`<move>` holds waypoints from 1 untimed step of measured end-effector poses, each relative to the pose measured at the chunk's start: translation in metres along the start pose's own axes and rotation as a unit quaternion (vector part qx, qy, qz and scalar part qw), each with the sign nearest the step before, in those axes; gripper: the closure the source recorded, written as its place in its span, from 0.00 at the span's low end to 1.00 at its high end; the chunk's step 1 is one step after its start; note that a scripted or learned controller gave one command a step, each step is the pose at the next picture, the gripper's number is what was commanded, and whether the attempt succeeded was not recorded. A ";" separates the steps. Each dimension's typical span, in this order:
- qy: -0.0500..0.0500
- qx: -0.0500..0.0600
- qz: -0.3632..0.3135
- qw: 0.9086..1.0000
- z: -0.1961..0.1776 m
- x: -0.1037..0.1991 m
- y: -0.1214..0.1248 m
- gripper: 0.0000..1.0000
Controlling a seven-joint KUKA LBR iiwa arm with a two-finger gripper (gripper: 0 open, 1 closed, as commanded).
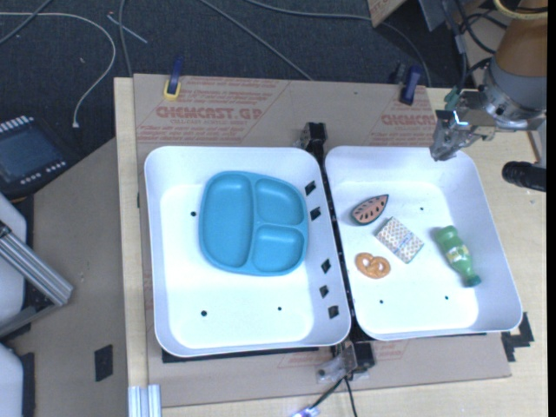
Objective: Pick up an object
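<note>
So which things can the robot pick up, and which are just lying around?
For the job:
- hand, above the right bin's far corner
- green bottle
- pretzel
- patterned packet
- orange leaf-shaped piece
- blue divided plate, in the left bin

Just lying about:
- cables on the floor
- blue clamps on the bench

The fingers (445, 148) hang over the far rim of the right bin (495, 311). Nearer than them lie a leaf cookie (370, 208), packet (399, 239), pretzel (373, 266) and bottle (457, 254). Far to their left, a divided plate (253, 222) sits in the left bin (174, 320).
</note>
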State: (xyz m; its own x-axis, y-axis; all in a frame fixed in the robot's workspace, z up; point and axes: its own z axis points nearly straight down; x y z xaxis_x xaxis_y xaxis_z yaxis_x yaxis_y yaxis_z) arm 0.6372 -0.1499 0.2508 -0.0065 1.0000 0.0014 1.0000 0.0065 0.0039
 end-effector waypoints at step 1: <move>0.001 0.001 0.000 1.000 -0.008 0.055 0.003 1.00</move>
State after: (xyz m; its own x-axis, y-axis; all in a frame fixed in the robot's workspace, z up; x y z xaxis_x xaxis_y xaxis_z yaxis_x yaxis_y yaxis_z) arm 0.6401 -0.0944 0.2586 -0.0067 1.0000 0.0028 1.0000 0.0067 0.0016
